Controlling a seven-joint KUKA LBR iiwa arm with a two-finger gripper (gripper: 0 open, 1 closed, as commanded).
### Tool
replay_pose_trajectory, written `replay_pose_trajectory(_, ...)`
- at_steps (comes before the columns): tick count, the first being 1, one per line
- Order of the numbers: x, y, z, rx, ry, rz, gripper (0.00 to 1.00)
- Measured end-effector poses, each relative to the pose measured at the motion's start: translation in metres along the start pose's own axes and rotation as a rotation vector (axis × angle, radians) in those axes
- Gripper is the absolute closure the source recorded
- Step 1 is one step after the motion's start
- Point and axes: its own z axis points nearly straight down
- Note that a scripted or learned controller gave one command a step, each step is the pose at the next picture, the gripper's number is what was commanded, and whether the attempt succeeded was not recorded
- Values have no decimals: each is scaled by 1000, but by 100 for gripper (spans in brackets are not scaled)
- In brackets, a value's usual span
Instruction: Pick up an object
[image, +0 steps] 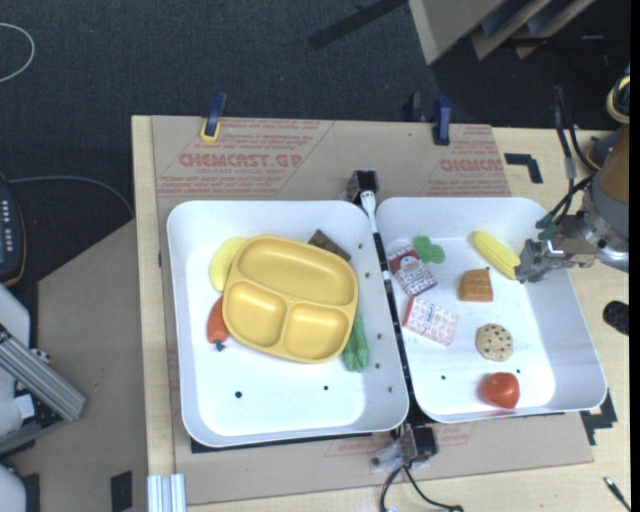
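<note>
1. Closest to the lens, near the front of the right bin (575, 330), sits a red tomato (500, 389), with a round cookie (493, 342) just behind it.
2. Further back in that bin: an orange block (476, 286), a corn cob (495, 253), two small snack packets (430, 320), and something green (429, 248).
3. Left bin (190, 330) has a big yellow divided tray (289, 298) lying on a few bits, with a green thing (355, 347) and a red-orange one (217, 324) poking out at its edges.
4. My guess for the target is the corn, since it lies just beside the tool (530, 262). It looks like light, stiff plastic, rounded and probably a bit slippery, so I'd grab it across the middle, not the tapered ends.
5. Tool hangs over the right bin's far right side, next to the corn's end. Honestly can't tell how it's set from this angle, and nothing looks held.
6. Both bins rest on a brown board on the desk (300, 150).
</note>
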Motion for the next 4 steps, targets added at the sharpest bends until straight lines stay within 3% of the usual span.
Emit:
replay_pose_trajectory(1,55,4,0,7,5,-5,100)
replay_pose_trajectory(2,105,32,-3,3,3,-5,100)
replay_pose_trajectory(4,88,20,7,6,3,2,100)
